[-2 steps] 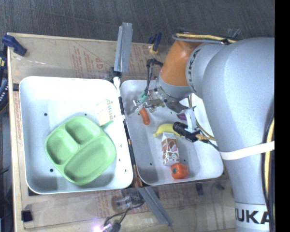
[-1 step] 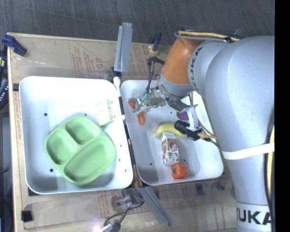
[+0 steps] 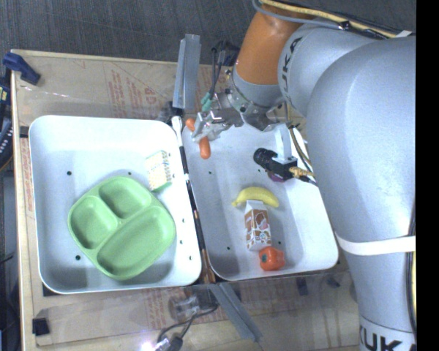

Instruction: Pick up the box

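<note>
A brown and white carton box (image 3: 258, 227) lies in the right bin (image 3: 307, 218), toward its near side. A yellow banana (image 3: 256, 196) lies just behind it and a red vegetable (image 3: 271, 258) just in front. My gripper (image 3: 208, 125) hangs over the far left corner of the right bin, well away from the carton. A small orange carrot (image 3: 204, 148) sits right below the gripper; whether it is held is unclear. A small pale yellow box (image 3: 158, 169) rests in the left bin (image 3: 51, 159) near the dividing wall.
A green divided plate (image 3: 121, 227) takes up the middle and near part of the left bin. The grey arm covers the right side of the view, above the right bin's far edge.
</note>
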